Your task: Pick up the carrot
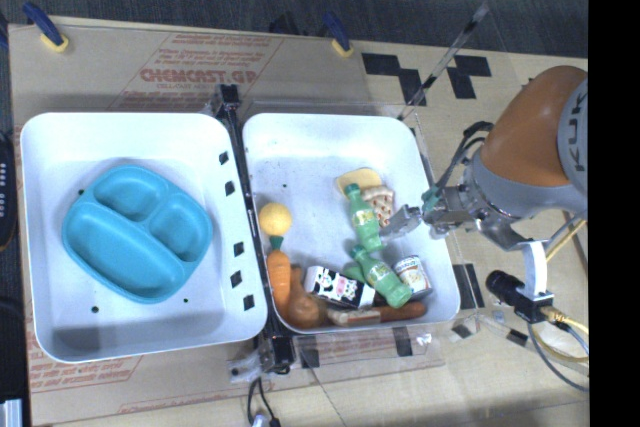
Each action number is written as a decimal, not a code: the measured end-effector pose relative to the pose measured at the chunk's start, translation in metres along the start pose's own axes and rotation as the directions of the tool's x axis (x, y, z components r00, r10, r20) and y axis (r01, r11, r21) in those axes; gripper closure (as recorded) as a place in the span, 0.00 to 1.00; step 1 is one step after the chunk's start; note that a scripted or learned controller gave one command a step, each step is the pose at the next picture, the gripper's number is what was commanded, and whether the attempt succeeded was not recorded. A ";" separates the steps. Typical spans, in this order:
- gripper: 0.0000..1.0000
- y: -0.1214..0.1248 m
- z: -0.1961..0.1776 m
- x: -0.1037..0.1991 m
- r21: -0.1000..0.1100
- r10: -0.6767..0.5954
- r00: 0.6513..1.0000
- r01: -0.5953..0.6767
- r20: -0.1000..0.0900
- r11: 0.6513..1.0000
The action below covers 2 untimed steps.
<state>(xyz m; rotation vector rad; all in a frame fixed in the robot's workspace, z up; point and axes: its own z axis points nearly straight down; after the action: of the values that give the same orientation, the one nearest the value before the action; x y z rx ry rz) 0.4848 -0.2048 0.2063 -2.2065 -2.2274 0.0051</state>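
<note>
Carrot [279,277], lower centre of frame, upright by bin wall: we judge it light, stiff; grasp mid-body. Jaws [408,219] state: cannot tell.

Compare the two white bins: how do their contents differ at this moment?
The left bin bears one thing, a blue divided tray; the right bin bears many small things crowded toward its near edge. Among those are the carrot, a lemon and two green bottles; the left bin has no such food items. The gripper hangs at the right bin's right rim, far from the left bin. Both bins are shallow and white.
</note>
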 end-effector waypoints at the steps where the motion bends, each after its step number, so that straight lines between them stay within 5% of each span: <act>1: 0.00 -0.007 0.115 0.050 -0.002 0.130 0.991 -0.130 -0.002 0.991; 2: 0.00 -0.004 0.012 0.136 -0.007 0.184 0.983 -0.184 -0.004 0.983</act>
<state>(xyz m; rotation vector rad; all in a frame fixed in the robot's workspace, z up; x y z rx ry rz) 0.4791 -0.0686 0.1949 -2.4049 -2.0162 -0.0059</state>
